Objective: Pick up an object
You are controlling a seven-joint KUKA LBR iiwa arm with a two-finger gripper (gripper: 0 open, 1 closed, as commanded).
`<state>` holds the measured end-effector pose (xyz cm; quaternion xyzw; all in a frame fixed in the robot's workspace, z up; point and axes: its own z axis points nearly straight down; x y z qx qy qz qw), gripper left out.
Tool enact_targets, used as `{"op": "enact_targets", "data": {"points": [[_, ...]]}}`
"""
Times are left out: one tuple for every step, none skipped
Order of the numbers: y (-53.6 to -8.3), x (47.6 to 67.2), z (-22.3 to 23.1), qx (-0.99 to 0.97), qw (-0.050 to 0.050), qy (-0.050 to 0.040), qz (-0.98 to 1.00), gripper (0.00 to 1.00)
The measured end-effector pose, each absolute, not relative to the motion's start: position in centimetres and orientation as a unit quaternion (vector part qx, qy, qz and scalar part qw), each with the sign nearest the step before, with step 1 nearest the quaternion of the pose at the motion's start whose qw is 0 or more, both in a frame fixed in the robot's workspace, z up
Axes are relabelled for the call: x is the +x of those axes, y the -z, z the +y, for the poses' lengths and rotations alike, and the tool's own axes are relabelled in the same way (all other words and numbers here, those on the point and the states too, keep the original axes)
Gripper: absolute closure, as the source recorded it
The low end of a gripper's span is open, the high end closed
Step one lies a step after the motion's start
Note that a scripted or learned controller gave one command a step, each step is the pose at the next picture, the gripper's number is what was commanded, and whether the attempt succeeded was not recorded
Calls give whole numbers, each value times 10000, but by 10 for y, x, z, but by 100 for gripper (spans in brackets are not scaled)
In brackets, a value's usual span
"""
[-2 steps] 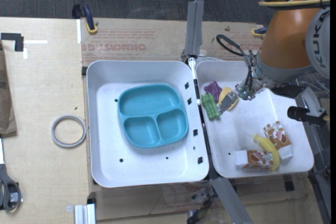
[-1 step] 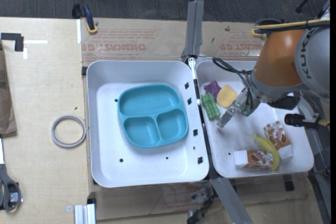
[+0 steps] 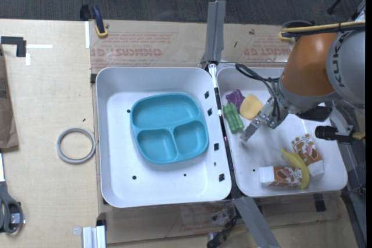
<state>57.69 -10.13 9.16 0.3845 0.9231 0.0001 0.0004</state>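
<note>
Reaching into the right bin (image 3: pixel 325 186), gripper (image 3: pixel 251 129) sits low w/ fingers close together, nothing between them afaict. Nearest pick targets: green obj (image 3: pixel 233 117), yellow piece (image 3: pixel 251 105), purple item (image 3: pixel 234 96), clustered by the bin's left wall, just beside the tips. Banana (image 3: pixel 296 166) + carton (image 3: pixel 278 176) lie apart, front right. Blue tray (image 3: pixel 169 128) in the left bin (image 3: pixel 110 142), prob. irrelevant.

Bare floor (image 3: pixel 264 151) between toys (image 3: pixel 233 116) and cartons (image 3: pixel 282 176)
</note>
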Motion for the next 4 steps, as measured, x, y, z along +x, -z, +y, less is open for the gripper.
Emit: {"op": "enact_targets", "data": {"points": [[-93, 628, -96, 4154, 14, -3, 9096, 0], [-93, 652, -99, 3988, 18, -4, 9171, 0], [-93, 648, -120, 3543, 15, 2, 9351, 0], [-103, 650, -122, 3562, 42, -3, 9344, 100]]}}
